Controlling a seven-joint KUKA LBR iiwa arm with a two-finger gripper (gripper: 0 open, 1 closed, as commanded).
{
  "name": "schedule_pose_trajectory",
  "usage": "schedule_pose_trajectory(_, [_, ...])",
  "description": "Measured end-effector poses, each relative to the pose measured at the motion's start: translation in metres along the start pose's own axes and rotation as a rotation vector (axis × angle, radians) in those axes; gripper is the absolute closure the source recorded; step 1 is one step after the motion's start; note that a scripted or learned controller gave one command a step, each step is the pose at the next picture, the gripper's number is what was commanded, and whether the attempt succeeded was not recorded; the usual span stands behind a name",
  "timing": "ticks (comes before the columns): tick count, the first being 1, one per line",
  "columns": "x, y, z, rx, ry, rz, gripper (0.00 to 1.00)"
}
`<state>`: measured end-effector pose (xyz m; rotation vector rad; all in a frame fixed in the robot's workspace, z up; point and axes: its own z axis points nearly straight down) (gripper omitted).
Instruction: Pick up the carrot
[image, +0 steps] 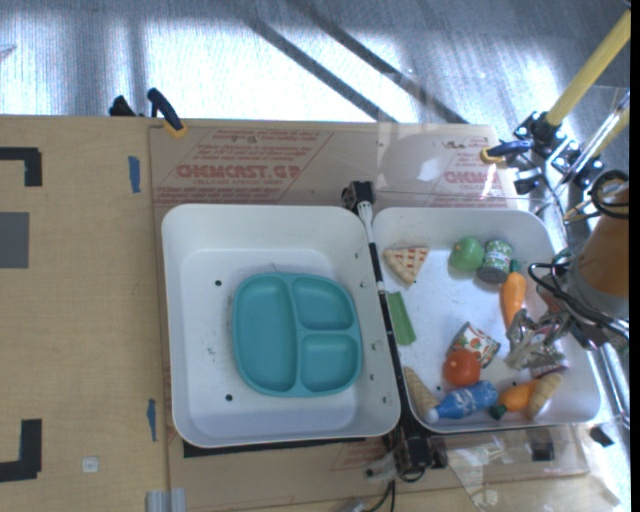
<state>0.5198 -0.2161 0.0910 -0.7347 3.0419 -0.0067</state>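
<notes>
Hovering with jaws (535, 340) low in the right bin (440, 225), whether wide or narrow impossible to tell, just right of the carrot (513, 297) lying untouched among the toys, leaving the grasp and lift undone.

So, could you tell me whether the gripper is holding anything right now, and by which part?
It cannot be told: the gripper sits low in the right bin, just right of the carrot, with nothing visibly between its fingers.
</notes>
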Motion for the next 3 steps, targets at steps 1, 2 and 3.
schedule_pose_trajectory(1, [0.001,-0.001,0.001,0.002,0.000,0.000,0.00])
schedule_pose_trajectory(2, [-0.057,-0.001,0.002,0.001,-0.004,0.253,0.00])
schedule_pose_trajectory(3, [-0.061,-0.002,-0.012,0.008,-0.017,0.251,1.00])
